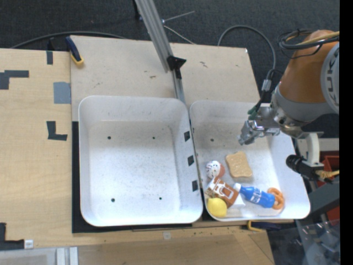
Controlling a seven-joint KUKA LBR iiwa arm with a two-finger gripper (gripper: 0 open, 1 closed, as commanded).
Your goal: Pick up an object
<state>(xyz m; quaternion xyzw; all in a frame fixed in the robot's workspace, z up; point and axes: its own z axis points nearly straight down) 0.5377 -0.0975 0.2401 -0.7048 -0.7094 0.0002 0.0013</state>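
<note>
The arm is reached in from the right, with its gripper hung above the right bin; its opening cannot be told. Nothing is seen held. A tan sponge, a blue bottle and a yellow lemon are crowded at the bin's near edge. The left bin is seen alongside.

White bins, tan sponge, yellow lemon, blue bottle.

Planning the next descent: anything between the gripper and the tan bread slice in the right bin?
Nothing visible. The gripper hangs over bare floor of the right white bin, up-right of the tan bread-slice toy. The other toys crowd the slice's lower-left side only.
</note>
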